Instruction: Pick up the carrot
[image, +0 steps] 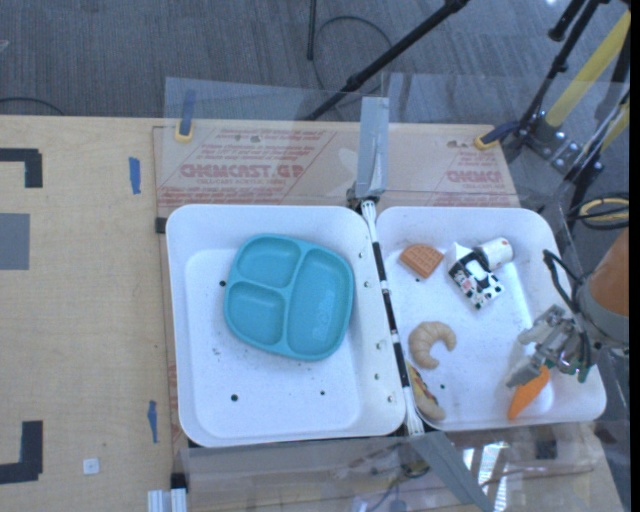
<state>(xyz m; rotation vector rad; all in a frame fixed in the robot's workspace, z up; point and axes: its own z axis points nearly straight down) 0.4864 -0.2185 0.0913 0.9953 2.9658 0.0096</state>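
Starting at the left, we see the left bin (190, 330) bearing a blue divided plate (290, 297), well apart from anything the task needs. Moving right across the divider, the right bin (455, 415) holds a waffle-like cracker (422, 260) at the far side, a croissant (432, 342) nearer the middle, and a black-and-white toy (478, 275) to the far right of those. Further right still, the carrot (527, 392) lies tilted in the near right corner, close to the bin's wall. The gripper (548, 352) hangs directly over the carrot's upper end, touching or nearly so; whether it is open or shut we cannot tell, and we see no sure grasp. We judge the risk to lie in that corner: the wall crowds the carrot, so a closing hand could catch the rim, or pinch only the tapered tip and let it slide out on the lift.
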